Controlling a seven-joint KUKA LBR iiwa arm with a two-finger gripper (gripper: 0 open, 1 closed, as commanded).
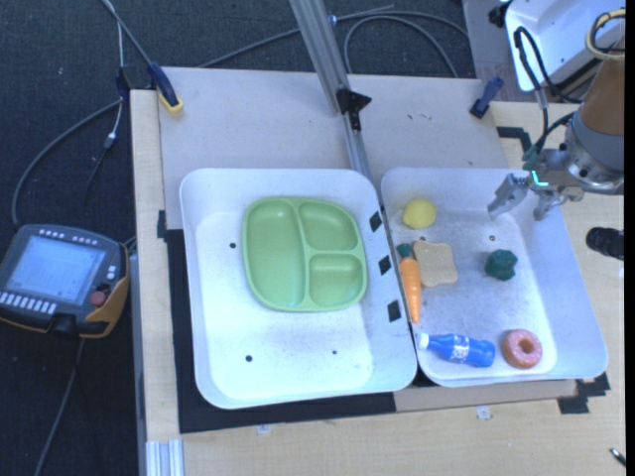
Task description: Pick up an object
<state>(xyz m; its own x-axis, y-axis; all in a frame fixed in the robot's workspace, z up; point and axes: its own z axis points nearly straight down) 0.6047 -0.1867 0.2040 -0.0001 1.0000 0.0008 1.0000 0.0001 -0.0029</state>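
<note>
The right bin (556, 360) holds several small objects: a yellow lemon (420, 213), a tan slice of bread (436, 264), an orange carrot (411, 288), a dark green broccoli piece (501, 264), a blue bottle (458, 349) lying on its side, and a pink donut (522, 347). My gripper (526, 198) hangs over the bin's far right corner, above and right of the broccoli. Its fingers are spread apart with nothing between them.
The left bin (213, 355) carries a green divided plate (303, 253). A metal pole (327, 58) runs up between the bins. A teach pendant (62, 281) lies on the floor at left. Blue clamps (164, 89) sit at the bench's back corners.
</note>
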